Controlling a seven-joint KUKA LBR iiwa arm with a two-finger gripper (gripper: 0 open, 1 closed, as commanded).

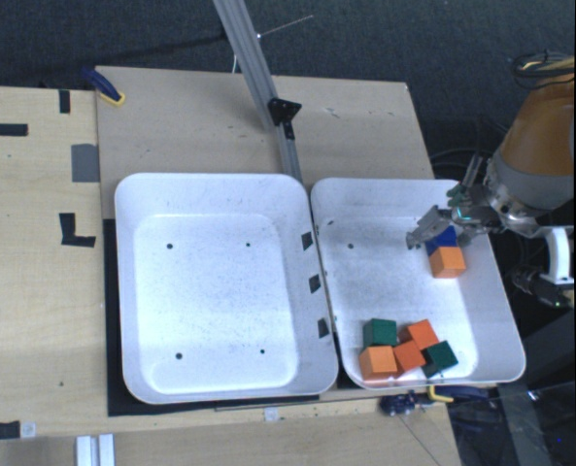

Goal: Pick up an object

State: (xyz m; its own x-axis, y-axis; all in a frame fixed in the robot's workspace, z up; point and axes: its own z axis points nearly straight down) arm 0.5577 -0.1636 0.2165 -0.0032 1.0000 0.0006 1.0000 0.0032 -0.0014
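My gripper (435, 227) reaches in from the right and hangs over the upper right part of the right bin (365, 260). A blue block (444, 240) shows right beside its tip, partly hidden by it. An orange block (448, 261) touches the blue one on the near side. I cannot make out whether either block is gripped. At the bin's front lies a cluster: a green block (380, 333), an orange block (378, 361), two more orange ones (422, 336) and a dark green block (440, 356).
The left bin (210, 280) stands beside the right one, their rims touching. A slanted metal rail (254, 56) runs down from the top to the gap between the bins. A blue and yellow clamp (414, 399) sits at the bench's front edge.
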